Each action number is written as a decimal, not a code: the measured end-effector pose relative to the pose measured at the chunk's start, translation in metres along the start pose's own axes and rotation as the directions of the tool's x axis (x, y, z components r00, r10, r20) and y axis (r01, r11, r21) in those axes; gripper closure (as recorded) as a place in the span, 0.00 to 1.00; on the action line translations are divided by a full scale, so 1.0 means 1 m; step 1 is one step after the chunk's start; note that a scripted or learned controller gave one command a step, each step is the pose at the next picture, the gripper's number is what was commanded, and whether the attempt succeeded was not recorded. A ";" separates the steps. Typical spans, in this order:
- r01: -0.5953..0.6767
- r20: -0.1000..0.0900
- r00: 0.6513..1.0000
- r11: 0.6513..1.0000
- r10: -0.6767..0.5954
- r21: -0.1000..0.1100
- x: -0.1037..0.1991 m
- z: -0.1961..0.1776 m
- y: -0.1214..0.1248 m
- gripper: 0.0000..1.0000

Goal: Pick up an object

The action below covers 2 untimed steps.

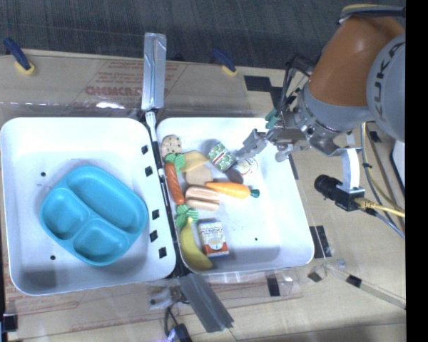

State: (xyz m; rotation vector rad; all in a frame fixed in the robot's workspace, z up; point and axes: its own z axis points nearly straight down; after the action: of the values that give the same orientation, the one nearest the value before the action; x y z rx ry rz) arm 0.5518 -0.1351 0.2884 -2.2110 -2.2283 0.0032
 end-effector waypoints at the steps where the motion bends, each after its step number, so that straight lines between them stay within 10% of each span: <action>1: 0.206 -0.001 0.979 0.979 -0.206 0.003 -0.022 0.080 0.015 0.00; 2: 0.433 0.020 0.901 0.901 -0.433 -0.026 -0.029 0.171 0.036 0.00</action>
State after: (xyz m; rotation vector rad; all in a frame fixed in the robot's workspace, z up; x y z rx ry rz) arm 0.5878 -0.1634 0.1177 -1.6766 -2.6895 -0.0163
